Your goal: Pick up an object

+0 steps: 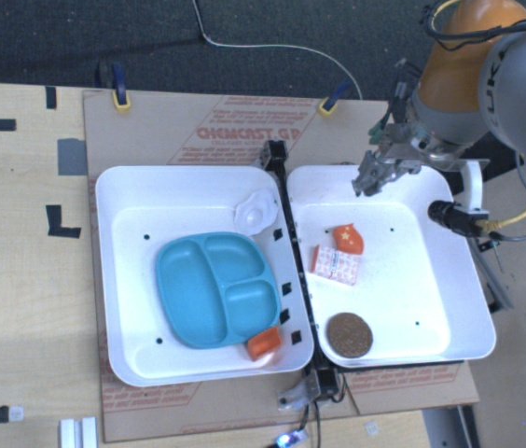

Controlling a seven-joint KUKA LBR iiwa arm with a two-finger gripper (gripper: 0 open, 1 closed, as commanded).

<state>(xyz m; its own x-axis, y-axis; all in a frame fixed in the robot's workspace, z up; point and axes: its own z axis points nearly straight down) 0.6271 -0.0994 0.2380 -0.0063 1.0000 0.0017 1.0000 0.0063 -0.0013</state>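
My gripper (pixel 367 181) hangs over the back rim of the right bin (pixel 449 278), fingers pointing down-left, with nothing seen between them. Below it in that bin lie an orange object (pixel 348 239), a small pink-and-white packet (pixel 337 264) touching it, and a round brown disc (pixel 348 334) near the front. The left bin (pixel 118 278) holds a blue divided plate (pixel 217 287), a clear plastic cup (pixel 256 214) at its back right and an orange-red piece (pixel 264 344) at the front right.
The two bins meet along a black-clipped divider (pixel 287 250). A black cable (pixel 272 45) runs across the dark floor behind the bench. Blue-and-yellow clamps (pixel 119 93) hold the cardboard sheet under the bins.
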